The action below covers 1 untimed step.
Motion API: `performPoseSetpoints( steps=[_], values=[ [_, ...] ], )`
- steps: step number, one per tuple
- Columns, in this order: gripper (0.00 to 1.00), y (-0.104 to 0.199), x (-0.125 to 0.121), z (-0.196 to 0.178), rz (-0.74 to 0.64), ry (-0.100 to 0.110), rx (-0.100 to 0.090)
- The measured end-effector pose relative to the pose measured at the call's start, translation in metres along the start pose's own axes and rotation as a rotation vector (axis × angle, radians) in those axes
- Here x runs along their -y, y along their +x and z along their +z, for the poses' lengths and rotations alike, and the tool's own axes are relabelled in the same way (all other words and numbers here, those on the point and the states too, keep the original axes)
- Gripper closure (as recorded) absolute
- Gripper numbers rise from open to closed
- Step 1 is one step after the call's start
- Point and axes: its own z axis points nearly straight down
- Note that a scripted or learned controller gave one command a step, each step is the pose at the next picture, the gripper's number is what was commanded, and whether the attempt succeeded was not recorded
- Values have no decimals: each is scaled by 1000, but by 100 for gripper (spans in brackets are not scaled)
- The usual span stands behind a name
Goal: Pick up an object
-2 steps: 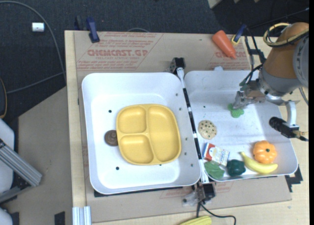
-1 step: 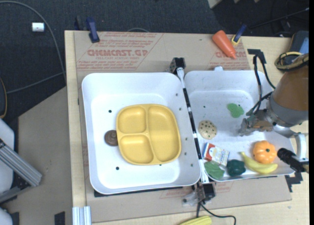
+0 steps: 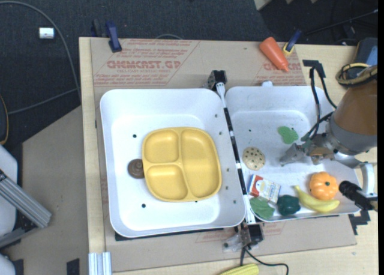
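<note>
Jaws [image 3: 294, 155] low in right bin [image 3: 264, 102], beside green piece [image 3: 287, 134]; open or closed: cannot tell.

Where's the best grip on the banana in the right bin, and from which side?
Grip the banana mid-body, from above, fingers across its narrow width. It lies flat and curved along the right bin's front edge. The orange pumpkin crowds its far side, so the near-side finger probably has more room.

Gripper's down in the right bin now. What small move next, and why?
Probably ease the gripper toward the nearest item, the green piece just above it. It sits on bare bin floor, apart from the cookie and pumpkin.
</note>
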Motion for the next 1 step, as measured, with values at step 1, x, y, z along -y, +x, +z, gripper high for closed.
performPoseSetpoints(
  steps=[1],
  values=[
    [0,-2,-106,15,-1,-2,1]
  ],
)
